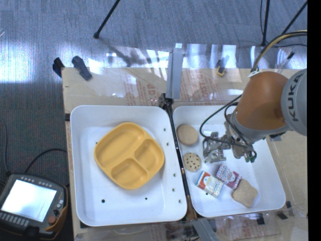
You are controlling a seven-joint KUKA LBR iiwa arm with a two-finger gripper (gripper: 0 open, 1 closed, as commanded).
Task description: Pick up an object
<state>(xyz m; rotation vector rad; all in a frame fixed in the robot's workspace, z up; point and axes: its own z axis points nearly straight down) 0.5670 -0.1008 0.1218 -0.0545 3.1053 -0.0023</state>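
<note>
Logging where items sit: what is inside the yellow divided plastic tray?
The yellow divided plastic tray lies in the left white bin. All three of its compartments show bare yellow plastic, with nothing in them. Whatever is beneath the tray is covered from view.

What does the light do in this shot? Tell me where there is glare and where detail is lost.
Camera view: bright patches fall across the carpet and the bench's back edge, where the clear sheeting glares; the left bin and right bin are near blown-out white; the yellow tray stays well lit; the gripper reads as a soft, cluttered tangle under the arm.
</note>
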